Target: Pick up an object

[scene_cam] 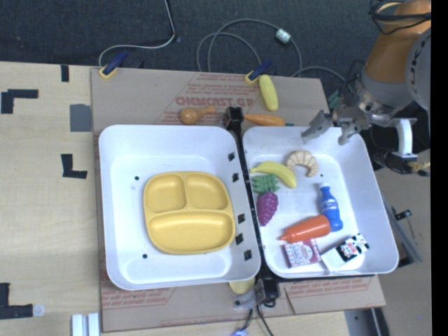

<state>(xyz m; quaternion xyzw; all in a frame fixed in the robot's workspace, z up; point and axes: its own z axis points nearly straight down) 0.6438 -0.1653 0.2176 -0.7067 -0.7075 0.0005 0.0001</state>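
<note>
My gripper (329, 132) hangs over the far edge of the right bin (378, 208), its two fingers spread wide open with nothing between them. Just below it lies a croissant (303, 162). A banana (275, 173), green broccoli (264, 183) and purple grapes (267, 206) lie along the bin's left side. A blue bottle (329, 206), an orange carrot (306, 228), a pink carton (301, 253) and a black-and-white box (348, 249) sit toward the near right.
The left bin (119, 187) holds a yellow divided plate (189, 211). Behind the bins on the cardboard lie a corn cob (268, 92), a thin carrot (264, 120) and a brown wooden piece (192, 115). Cables loop at the back.
</note>
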